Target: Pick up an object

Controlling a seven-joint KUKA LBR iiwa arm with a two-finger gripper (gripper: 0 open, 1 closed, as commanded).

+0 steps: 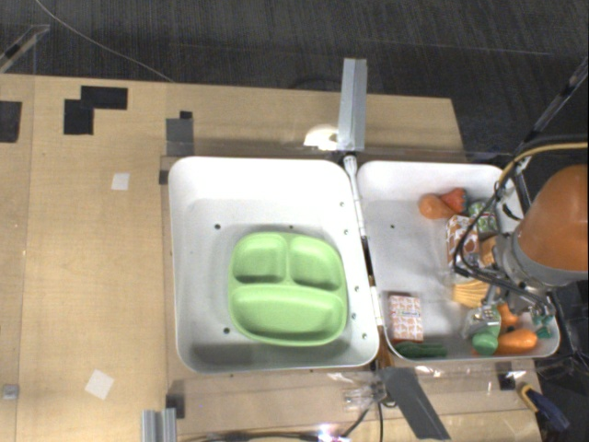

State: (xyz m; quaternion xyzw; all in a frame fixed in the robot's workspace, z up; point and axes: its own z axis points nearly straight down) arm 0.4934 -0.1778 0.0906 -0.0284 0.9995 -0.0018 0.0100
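Before you sit two white bins. The left bin (184, 247) holds a green tray (287, 286). The right bin (405, 191) holds small play-food pieces heaped under the arm (557, 224). Apart from the heap lies a small box (405, 316), probably light and stiff; take it across its short sides. I cannot tell how the gripper (492, 316) stands.

You have two smooth white plastic bins: the left bin (184, 274) has a faint sheen and holds a matt green plastic divided tray (287, 288), and the right bin (405, 201) looks the same. Your desk (83, 274) is pale, matt wood-like board, the far floor (230, 17) looks like dark, rough carpet. The upright post (352, 104) between the bins reads as dull grey metal, and the arm's orange band (561, 215) is glossy.
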